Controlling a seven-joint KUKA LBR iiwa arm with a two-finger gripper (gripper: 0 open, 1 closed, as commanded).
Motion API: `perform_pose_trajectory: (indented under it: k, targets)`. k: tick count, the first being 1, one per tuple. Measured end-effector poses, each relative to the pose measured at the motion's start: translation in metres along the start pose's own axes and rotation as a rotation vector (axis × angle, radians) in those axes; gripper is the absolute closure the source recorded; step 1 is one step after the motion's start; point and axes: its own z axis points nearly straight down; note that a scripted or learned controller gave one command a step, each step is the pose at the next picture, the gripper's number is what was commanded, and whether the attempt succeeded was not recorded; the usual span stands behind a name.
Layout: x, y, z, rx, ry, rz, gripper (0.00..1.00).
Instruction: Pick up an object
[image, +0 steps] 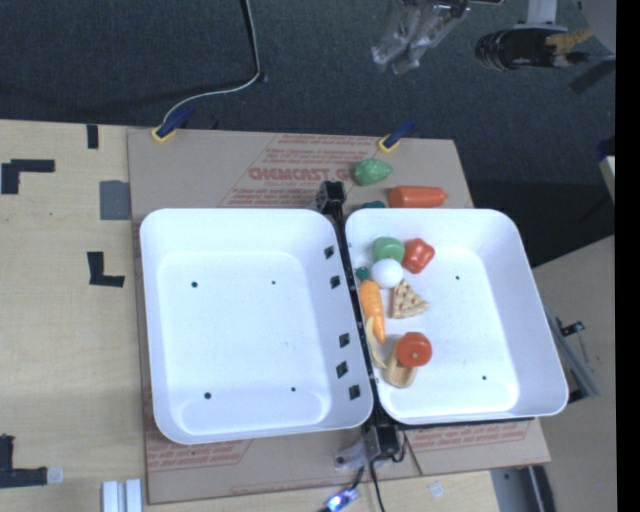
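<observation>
White bins (240, 330) hold an orange carrot (371, 298) (beside a red tomato (413, 349)).

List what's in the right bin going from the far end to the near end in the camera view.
Green piece → white egg → pizza slice → round red tomato. The red pepper sits level with the green piece and the carrot spans several, so both are left out.

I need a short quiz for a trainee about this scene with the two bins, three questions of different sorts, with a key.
1. True or false: the carrot lies in the right bin, close to the wall shared with the left bin.
2. Which lies outside both bins? A) white egg B) pizza slice C) orange sausage
3. Fill in: the end effector is at the ___ edge of the view, above the dark floor.

Key: 1 true; 2 C; 3 top.
</observation>
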Motion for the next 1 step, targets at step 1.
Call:
perform_pose_trajectory:
  k: [1]
  targets:
    - [0.0643, -0.003, 0.1669, 0.022, -0.001, -0.005, 1.0]
